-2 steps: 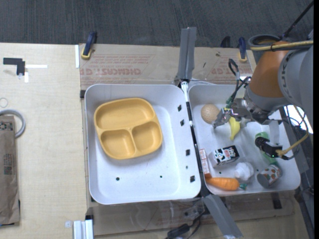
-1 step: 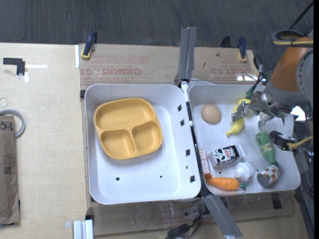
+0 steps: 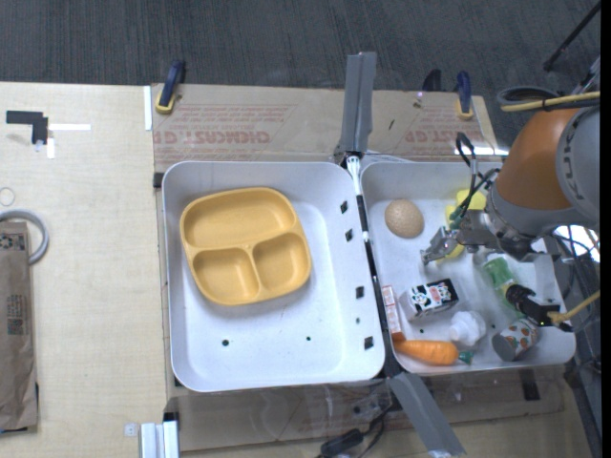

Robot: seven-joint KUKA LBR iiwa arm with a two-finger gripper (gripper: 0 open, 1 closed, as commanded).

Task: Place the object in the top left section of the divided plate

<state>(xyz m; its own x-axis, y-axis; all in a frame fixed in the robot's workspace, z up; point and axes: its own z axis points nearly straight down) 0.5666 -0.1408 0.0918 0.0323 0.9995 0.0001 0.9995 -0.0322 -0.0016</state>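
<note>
Over the right bin (image 3: 558, 351) the grey arm with its orange band reaches in from the right, and its pincer (image 3: 441, 248) hangs low near the bin's middle, just beside a yellow object (image 3: 465, 201) at the far wall. Whether the pincer is apart or together I cannot tell, and nothing shows clamped in it. Around it lie a tan egg-shaped ball (image 3: 404, 218), a small black-and-white carton (image 3: 431, 297), a green bottle (image 3: 498, 273), a white crumpled piece (image 3: 466, 326), a carrot (image 3: 428, 351) along the near wall and a small grey can (image 3: 515, 340). Across the divider, the left bin (image 3: 286, 351) holds the yellow divided plate (image 3: 246, 245), set toward its far left corner, with one long section at the top and two smaller ones below
</note>
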